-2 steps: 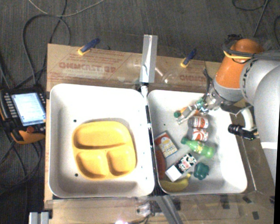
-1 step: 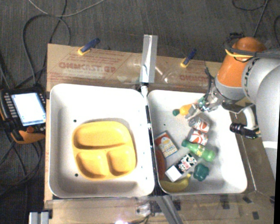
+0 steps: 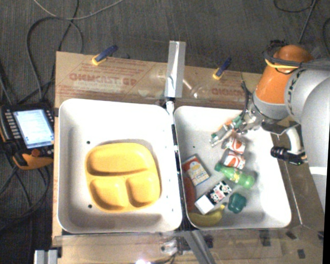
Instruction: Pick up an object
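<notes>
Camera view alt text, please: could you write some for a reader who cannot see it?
A grey arm's gripper hangs over the right white bin, above small objects including a green plastic bottle and a red carton. The left white bin holds a yellow divided tray.

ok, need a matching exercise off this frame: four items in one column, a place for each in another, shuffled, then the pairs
Items:
1. yellow divided tray
2. green bottle
3. banana
4. handheld pendant with lit screen

Places:
A. near edge of the right bin
B. off the bench, left of both bins
C. middle of the left bin
D. middle of the right bin, lying on its side

Pairs: 1-C, 2-D, 3-A, 4-B
</notes>
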`<state>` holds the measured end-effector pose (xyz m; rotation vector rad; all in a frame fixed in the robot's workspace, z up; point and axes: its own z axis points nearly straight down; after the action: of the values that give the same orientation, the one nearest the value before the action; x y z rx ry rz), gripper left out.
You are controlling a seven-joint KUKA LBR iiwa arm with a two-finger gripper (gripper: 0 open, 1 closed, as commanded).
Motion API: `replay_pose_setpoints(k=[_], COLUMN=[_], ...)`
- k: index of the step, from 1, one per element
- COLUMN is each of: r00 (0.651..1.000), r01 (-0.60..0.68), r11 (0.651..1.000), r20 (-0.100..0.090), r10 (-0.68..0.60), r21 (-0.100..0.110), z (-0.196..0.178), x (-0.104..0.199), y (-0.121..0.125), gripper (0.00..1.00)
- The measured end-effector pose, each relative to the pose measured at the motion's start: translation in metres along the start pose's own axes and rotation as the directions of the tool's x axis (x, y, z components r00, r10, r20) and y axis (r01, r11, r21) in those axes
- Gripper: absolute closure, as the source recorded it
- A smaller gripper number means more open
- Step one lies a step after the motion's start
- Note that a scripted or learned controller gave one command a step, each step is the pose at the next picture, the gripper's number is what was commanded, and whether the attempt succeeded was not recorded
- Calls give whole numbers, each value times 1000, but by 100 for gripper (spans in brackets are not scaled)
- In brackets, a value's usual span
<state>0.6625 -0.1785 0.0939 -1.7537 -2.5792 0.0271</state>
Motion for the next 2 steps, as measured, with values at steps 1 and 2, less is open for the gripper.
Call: replay_pose_setpoints(k=[1, 2], r00=[1000, 1000], r01=[2, 1], r11=[1000, 1000], r20=[4, 1], r10=[-2, -1], r21=[-7, -2], z=[-10, -9], x=[1, 1], y=[2, 1], gripper=[100, 0])
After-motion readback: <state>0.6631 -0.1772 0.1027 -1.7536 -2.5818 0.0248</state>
